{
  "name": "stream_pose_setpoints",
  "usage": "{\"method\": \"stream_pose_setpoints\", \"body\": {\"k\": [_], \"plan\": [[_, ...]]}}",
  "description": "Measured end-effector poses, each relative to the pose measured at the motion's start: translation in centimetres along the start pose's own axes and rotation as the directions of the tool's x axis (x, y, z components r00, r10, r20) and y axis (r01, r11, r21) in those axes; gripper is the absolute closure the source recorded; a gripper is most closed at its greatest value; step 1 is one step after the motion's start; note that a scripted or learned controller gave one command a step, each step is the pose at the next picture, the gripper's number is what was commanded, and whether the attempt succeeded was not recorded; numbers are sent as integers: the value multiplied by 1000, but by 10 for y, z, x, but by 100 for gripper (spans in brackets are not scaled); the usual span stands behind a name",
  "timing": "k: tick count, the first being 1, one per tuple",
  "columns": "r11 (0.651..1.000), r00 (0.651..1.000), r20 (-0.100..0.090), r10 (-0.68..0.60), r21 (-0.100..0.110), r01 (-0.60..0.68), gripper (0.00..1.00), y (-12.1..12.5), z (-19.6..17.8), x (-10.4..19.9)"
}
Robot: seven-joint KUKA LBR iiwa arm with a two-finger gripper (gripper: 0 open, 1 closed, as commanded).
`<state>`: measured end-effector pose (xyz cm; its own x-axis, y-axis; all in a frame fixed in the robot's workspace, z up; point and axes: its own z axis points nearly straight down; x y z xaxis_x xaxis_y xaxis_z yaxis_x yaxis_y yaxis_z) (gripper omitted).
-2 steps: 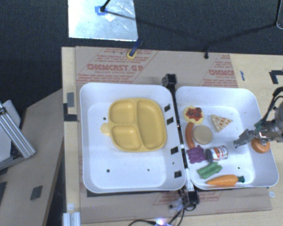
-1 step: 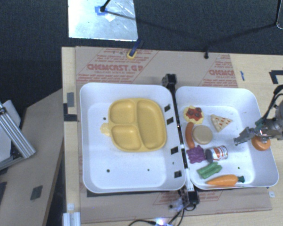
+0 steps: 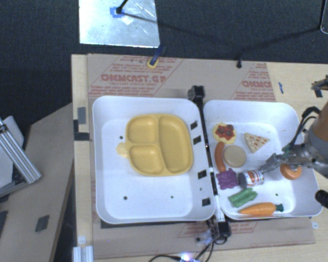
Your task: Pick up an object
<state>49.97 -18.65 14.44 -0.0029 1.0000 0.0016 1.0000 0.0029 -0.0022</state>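
Gripper (image 3: 274, 161), finger state indiscernible, beside can (image 3: 253, 177); centre squarely over 1 toy before descending.

There are two white bins: the left bin (image 3: 106, 201) and the right bin (image 3: 279, 116). There is one yellow plate (image 3: 156, 144) with three parts. There is one carrot (image 3: 258, 208), one can (image 3: 252, 178), one pizza slice (image 3: 256, 142), one hot dog (image 3: 220, 156), one purple grape bunch (image 3: 227, 179) and one green veggie (image 3: 241, 197).
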Motion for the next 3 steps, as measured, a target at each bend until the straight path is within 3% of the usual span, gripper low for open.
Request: {"method": "stream_pose_setpoints", "body": {"k": [1,2,3], "plan": [[1000,1000,-3,1,-10,-1,0,3,36,1],[1000,1000,3,1,-6,-1,0,2,46,0],[1000,1000,3,1,-7,-1,100,2,36,0]]}}
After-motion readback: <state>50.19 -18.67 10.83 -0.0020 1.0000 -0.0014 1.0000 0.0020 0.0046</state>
